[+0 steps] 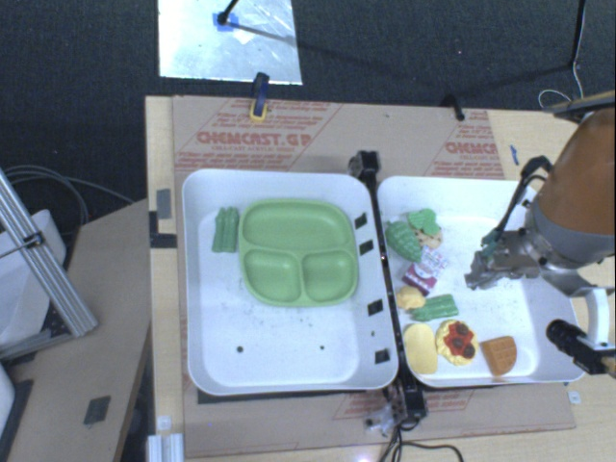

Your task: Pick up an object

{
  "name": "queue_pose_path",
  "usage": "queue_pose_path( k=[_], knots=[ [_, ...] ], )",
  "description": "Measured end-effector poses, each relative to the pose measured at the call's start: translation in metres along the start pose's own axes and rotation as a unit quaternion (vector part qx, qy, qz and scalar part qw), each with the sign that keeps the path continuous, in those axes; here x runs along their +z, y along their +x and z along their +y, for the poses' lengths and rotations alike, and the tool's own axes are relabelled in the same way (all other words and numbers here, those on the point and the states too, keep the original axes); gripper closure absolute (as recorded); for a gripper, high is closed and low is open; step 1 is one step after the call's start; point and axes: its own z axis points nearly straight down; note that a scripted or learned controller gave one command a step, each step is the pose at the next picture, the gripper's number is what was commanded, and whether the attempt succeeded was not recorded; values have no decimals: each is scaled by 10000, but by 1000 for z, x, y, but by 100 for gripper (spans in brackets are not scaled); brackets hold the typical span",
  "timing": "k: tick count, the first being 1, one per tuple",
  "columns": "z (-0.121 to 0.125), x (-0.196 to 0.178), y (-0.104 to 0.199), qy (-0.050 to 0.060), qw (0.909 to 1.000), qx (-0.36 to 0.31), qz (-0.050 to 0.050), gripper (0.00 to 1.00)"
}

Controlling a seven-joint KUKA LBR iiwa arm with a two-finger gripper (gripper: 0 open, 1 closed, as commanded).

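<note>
We see a cluster of small toy foods in the right bin, our landmark, gathered along its left wall. Nearest that bin's front lie a flat round pizza slice with red topping, a pale yellow rounded piece left of it and a tan toast-like wedge to its right. Behind these we find a green pod-shaped piece, a small purple-and-white piece, and bumpy green vegetables toward the bin's back. The gripper hangs over the bin's middle, just right of the cluster; we cannot tell how its jaws stand, since they read as a dark blur. Left of this bin, the other bin holds a smooth green divided plate and a ribbed green strip.
</note>
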Motion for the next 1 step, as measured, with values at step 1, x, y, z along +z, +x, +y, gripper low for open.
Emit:
queue_pose_path(
  k=[1],
  knots=[
    [17,-12,97,19,10000,-47,20,100]
  ],
)
